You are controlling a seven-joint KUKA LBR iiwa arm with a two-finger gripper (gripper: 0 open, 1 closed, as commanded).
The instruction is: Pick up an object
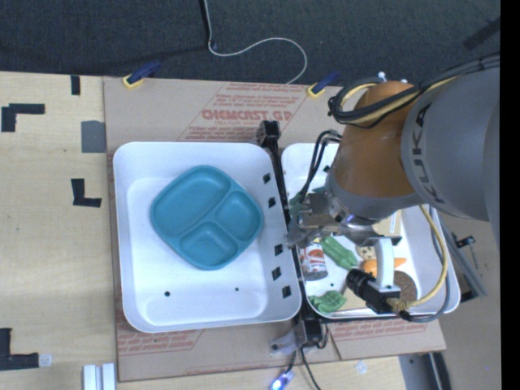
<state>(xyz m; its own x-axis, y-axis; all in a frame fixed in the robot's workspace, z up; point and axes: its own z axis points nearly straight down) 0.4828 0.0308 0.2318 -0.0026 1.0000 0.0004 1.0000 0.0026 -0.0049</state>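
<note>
My gripper (311,224) is down in the right bin (302,162), near that bin's left wall, under the grey and orange wrist. Just below it lies a small can with a red label (314,263). A green pod-like piece (340,251) sits to the can's right, close under the wrist. An orange piece (383,261) and a brown round thing (404,285) lie further right. Another green piece (329,302) rests at the bin's front edge. The arm hides much of this bin.
The left bin (142,299) holds a blue divided plate (207,215) in its upper middle. A black divider (277,187) with clips runs between the bins. Cardboard (236,108) lies under both bins, and a white cable (260,47) trails behind.
</note>
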